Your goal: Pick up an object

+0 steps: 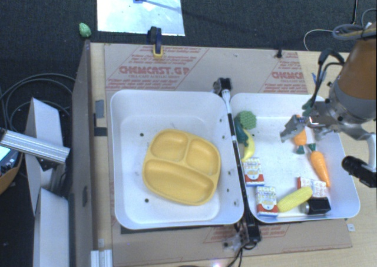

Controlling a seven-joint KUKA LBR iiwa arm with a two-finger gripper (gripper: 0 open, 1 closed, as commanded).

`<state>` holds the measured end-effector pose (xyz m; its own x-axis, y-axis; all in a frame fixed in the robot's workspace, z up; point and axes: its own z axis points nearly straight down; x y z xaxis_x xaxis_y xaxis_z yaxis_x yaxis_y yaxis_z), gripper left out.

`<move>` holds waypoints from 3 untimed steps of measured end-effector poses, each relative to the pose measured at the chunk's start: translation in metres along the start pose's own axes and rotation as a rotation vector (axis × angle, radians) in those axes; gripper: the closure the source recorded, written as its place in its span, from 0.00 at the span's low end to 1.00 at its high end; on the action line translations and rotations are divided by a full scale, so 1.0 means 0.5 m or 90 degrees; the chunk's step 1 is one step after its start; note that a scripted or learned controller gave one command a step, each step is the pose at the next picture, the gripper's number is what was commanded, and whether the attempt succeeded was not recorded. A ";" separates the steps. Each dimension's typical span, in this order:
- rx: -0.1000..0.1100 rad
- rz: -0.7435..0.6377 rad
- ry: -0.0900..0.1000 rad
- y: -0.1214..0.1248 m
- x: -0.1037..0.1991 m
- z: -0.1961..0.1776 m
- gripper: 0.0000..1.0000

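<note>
Carrot [320,166]: lies in the right bin [353,210], long axis running up-left to down-right, green stem end toward the gripper [299,131], tip toward the near right corner. Orange, tapered. It sits just below and right of the fingers, outside them. Jaws stand apart over a second orange piece [300,138]; contact cannot be confirmed.

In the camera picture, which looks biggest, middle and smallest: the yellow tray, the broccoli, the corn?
1. yellow tray, by far the biggest
2. corn
3. broccoli
Corn and broccoli look close in size, so that order is unsure.
</note>
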<state>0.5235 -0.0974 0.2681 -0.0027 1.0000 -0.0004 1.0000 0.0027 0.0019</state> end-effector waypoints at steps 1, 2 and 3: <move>0.003 -0.004 0.001 0.115 0.088 0.178 0.00; 0.000 -0.003 0.001 0.122 0.133 0.168 0.00; 0.003 0.004 0.000 0.011 0.073 0.168 0.00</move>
<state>0.5289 -0.0609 0.1840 0.0028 1.0000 -0.0006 1.0000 -0.0028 -0.0035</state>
